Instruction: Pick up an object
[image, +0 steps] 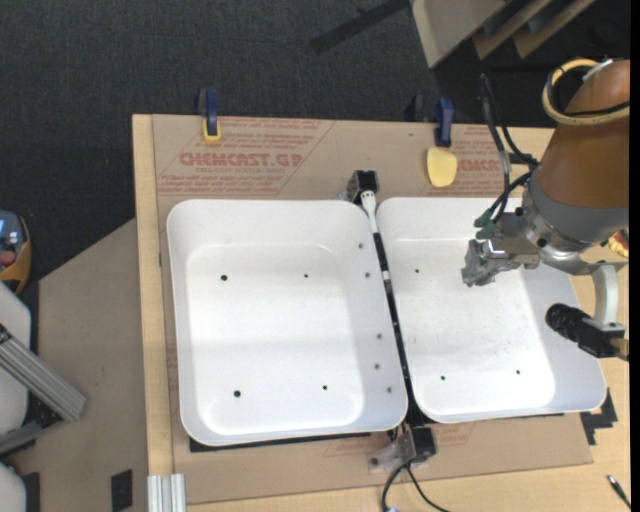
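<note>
My gripper (482, 266) hangs over the right white bin (440, 395), above the bin's upper middle part, on the grey arm with the orange band that reaches in from the right. A small pale yellow object (441, 166) lies on the brown board behind the right bin, outside both bins and up-left of the gripper. The left white bin (200, 400) shows its bare white floor with a few small dark dots.
Both bins sit side by side on a brown board (260, 150), joined by a black strip (385, 290). Two blue clamps (209, 104) (444, 113) grip the board's far edge. Dark carpet surrounds the bench.
</note>
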